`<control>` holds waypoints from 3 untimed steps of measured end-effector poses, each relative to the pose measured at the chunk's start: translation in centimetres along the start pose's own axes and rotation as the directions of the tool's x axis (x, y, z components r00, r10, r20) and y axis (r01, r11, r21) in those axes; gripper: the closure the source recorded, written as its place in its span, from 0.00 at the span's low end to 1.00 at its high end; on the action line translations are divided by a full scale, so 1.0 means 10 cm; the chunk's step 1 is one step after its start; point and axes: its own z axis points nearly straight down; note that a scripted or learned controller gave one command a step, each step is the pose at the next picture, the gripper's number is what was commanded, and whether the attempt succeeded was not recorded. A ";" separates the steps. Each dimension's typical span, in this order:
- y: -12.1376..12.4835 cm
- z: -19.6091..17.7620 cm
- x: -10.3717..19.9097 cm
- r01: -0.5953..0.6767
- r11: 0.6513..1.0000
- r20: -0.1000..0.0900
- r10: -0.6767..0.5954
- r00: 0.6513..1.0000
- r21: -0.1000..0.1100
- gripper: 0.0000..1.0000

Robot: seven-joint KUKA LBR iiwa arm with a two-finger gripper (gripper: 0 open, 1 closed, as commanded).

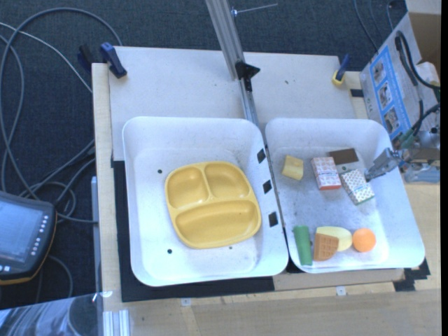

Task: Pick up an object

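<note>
Seemingly mid-approach, the claw (381, 165) sits at the right bin's (413, 229) three-o'clock rim, holding nothing; how far it is open I cannot tell. Just beside it, toward eight o'clock, lies a patterned white block (358, 186), the likeliest target. Next, I judge, it must centre over that block and descend.

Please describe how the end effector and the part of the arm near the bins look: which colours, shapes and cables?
The end effector is small, grey and metallic, with slim fingers at the right bin's edge. Behind it sits a grey metal block. Dark cables curve above it.
</note>
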 end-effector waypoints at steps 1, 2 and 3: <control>0.00 0.00 0.00 0.000 1.000 0.000 0.000 1.000 -0.001 0.00; 0.05 0.44 -0.04 -0.001 1.000 -0.001 0.001 1.000 0.005 0.00; 0.07 0.87 -0.04 -0.002 1.000 -0.001 0.002 1.000 0.005 0.00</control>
